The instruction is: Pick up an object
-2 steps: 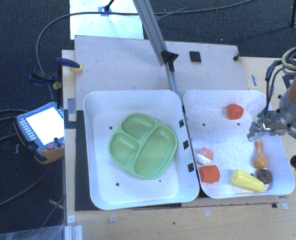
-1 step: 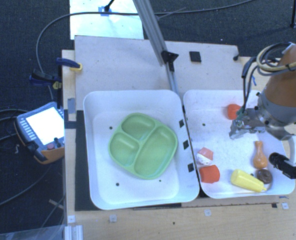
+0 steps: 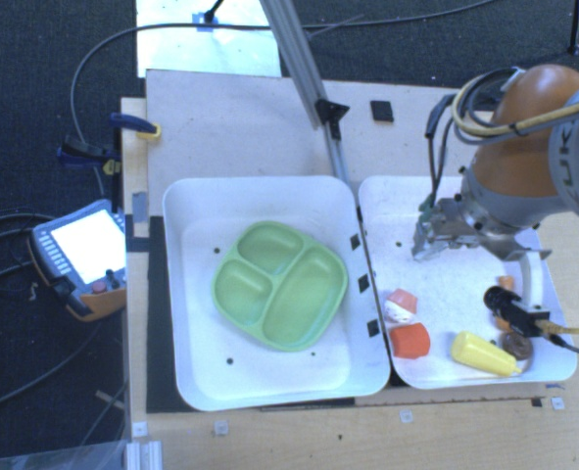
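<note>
My gripper (image 3: 426,246) hangs over the upper left part of the right bin (image 3: 387,199), above bare white floor. Nothing shows held in it. Below it, near the bin's left wall, lies a small white and red object (image 3: 400,305), and an orange-red block (image 3: 410,341) sits just in front of that. A yellow oblong object (image 3: 484,353) lies at the bin's front right, with a small brown piece (image 3: 515,347) beside it. A tiny orange item (image 3: 506,283) shows by the wrist bracket.
The left bin (image 3: 186,223) holds a green divided plate (image 3: 279,284) at its middle. A metal pole (image 3: 299,47) slants down to the ridge between the bins. A teach pendant (image 3: 81,258) sits off the bench to the left.
</note>
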Motion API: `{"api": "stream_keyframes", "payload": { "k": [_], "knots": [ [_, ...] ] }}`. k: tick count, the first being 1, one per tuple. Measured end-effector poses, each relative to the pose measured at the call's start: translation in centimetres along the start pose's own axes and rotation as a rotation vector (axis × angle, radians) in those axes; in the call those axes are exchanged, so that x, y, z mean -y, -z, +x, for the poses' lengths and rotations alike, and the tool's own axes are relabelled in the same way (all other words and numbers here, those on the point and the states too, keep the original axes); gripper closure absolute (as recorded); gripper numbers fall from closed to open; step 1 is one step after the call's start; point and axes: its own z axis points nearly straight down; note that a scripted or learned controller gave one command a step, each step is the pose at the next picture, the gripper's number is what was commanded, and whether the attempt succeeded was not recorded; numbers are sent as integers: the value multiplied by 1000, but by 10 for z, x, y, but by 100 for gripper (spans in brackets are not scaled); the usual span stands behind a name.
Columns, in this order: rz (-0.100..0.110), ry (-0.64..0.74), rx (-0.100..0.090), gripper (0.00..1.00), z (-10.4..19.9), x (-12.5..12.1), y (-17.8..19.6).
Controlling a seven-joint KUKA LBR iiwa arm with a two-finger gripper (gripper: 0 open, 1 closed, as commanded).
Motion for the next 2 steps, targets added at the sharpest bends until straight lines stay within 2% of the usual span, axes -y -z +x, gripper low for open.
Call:
{"api": "stream_keyframes", "payload": {
  "k": [1, 2],
  "knots": [
    [0, -1, 1, 100, 56, -11, 7],
    [1, 1, -1, 100, 118, -11, 11]
  ]
}}
